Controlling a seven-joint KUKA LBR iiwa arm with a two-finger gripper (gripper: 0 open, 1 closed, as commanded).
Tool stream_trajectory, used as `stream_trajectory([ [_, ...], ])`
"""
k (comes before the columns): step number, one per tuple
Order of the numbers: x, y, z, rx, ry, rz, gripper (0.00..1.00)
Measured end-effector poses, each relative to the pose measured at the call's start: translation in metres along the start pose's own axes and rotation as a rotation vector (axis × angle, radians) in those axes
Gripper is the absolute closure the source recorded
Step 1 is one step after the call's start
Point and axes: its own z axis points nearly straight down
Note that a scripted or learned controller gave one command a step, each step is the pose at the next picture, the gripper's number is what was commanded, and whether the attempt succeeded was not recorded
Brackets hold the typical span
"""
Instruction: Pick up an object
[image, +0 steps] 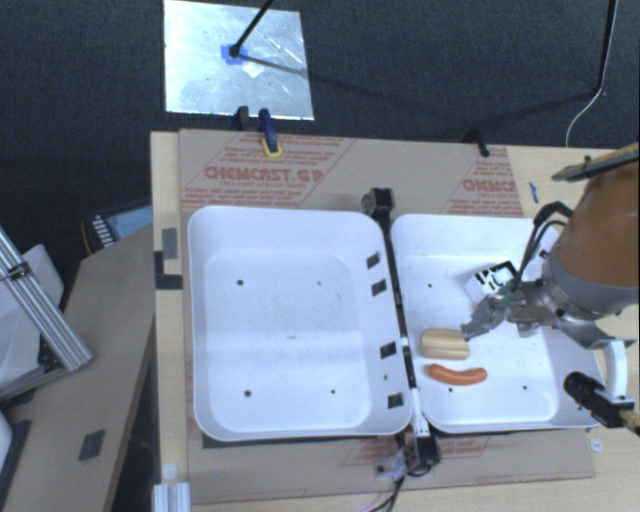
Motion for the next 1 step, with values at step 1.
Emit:
stream_trajectory([
  [1,0.0001,0.0012,-0.0110,-0.003,0.000,-0.002,1.00],
])
